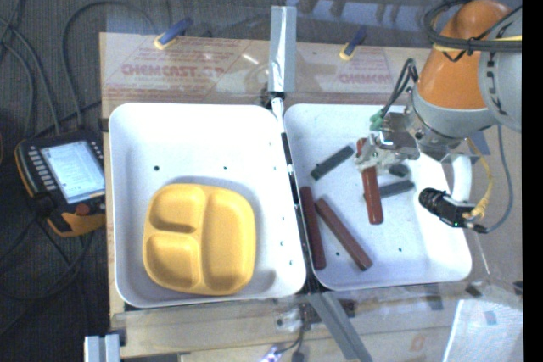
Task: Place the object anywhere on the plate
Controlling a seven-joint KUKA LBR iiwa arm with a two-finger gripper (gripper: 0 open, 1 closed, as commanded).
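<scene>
— So what have you got?

— My gripper (371, 161) is closed on the upper end of a reddish-brown stick (372, 195), smooth and straight, hanging over the right bin (441, 263).

— And the plate?

— That yellow plate (202, 237), glossy, rounded, three-sectioned, sits lower left in the left bin (136, 131), with bare white floor above it.

— Anything nearby?

— Two brown sticks (329, 231) and two dark grey bars (333, 162) lie close. Beneath is a plywood bench (195, 68).
</scene>
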